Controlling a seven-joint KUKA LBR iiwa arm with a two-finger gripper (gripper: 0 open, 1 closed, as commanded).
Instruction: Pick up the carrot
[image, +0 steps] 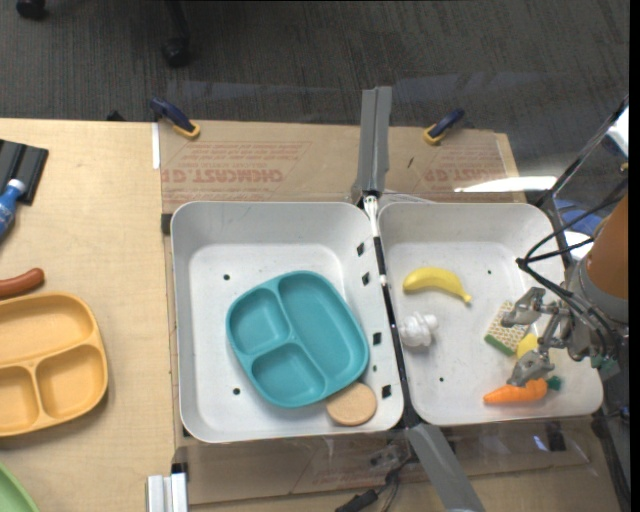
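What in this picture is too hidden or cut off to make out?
- Gripper: its metal parts overlap the carrot; whether it grips is unclear.
- Sponge: partly covered by the gripper.
- Cookie: its top tucked under the teal plate.
- Yellow tray: cut off by the left edge.

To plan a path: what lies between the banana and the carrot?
In the camera view, bare white bin floor lies between banana and carrot; a sponge sits just beside that line.

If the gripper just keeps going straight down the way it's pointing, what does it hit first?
Most likely the carrot. The gripper sits just above it in the right bin, fingers aimed down at the carrot's green-topped end. Depth is hard to judge from this slanted view.
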